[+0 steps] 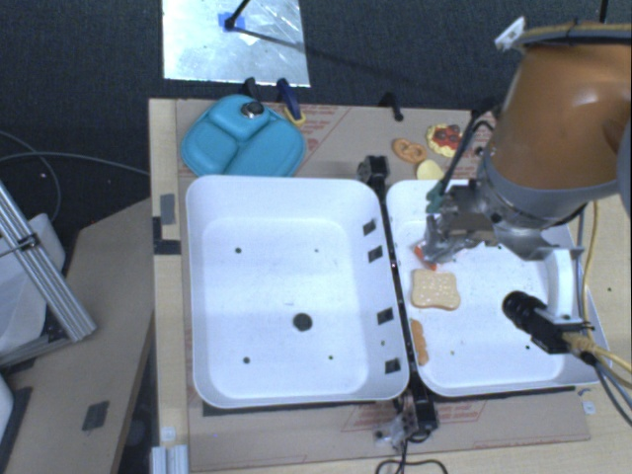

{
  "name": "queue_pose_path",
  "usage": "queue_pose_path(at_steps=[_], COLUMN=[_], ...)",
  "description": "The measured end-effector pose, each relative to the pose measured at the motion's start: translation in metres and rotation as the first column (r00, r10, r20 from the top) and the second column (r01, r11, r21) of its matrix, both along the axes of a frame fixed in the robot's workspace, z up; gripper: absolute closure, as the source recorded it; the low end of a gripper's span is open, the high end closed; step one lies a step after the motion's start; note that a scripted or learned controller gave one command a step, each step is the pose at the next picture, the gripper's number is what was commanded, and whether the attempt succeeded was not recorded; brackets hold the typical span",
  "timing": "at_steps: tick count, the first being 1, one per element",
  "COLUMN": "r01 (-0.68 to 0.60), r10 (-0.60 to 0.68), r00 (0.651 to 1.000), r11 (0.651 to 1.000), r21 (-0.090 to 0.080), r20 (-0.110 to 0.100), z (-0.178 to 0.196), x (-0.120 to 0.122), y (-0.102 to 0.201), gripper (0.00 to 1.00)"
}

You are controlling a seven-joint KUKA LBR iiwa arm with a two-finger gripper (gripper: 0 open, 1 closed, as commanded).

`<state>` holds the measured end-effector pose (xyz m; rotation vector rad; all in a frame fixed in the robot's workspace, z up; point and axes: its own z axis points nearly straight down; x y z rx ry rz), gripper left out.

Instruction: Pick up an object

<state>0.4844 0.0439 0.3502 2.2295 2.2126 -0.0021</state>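
In the camera view, the gripper (432, 250) is seen low in the right bin (494, 363), over a small red object (423, 256) at its tip. A toast slice (435, 290) lies flat just below and beside the gripper; it is judged light, stiff and thin, best taken by 2 opposite edges. A brown piece (419, 342) lies farther below, near the bin's left wall. Whether the gripper is open or closed cannot be told. The arm (563, 117) reaches in from the right, wrist tilted downward.
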Motion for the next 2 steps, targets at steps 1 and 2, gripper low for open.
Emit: queue_pose_path(at_steps=[1,2], r01=[0.000,-0.018], r10=[0.000,0.018], r00=[1.000,1.000], r11=[1.000,1.000], r21=[-0.002,0.004], r20=[-0.005,0.003], z=[-0.083,-0.075], x=[0.002,0.003], y=[-0.077,-0.004], gripper=[1.00,1.00])
